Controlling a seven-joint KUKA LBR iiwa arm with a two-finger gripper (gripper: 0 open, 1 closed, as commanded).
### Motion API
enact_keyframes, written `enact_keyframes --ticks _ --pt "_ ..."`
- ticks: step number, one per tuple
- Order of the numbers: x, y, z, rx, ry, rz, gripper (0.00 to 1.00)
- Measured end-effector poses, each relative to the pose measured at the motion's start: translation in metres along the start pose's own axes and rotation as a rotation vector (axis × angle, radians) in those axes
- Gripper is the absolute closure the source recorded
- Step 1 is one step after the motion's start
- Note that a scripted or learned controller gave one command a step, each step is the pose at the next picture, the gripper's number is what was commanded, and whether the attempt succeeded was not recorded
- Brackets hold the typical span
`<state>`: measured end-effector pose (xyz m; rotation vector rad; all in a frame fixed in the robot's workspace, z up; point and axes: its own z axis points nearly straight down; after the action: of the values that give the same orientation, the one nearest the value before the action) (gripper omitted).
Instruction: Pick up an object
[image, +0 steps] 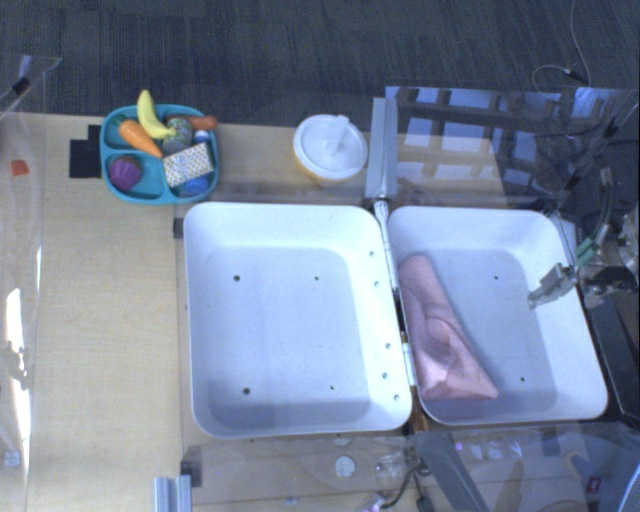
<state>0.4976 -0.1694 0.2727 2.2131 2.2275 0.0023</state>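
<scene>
One pink cloth (442, 333) lies along my right bin's (560, 235) left wall; the gripper (553, 284) hovers right of it, grip state unclear.

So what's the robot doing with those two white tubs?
It's meant to pick something up. Its gripper is at the right edge of the right bin, holding nothing. A pink cloth lies bunched along that bin's left side, apart from the gripper. On the bench behind sit a blue tray of toy food and a white-lidded cup.
</scene>
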Motion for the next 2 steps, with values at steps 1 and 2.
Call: enact_keyframes --ticks 1,2 --pt "0.040 0.043 0.106 0.003 0.001 0.072 0.00" --pt "0.079 0.080 0.182 -0.009 -0.001 0.014 0.00"
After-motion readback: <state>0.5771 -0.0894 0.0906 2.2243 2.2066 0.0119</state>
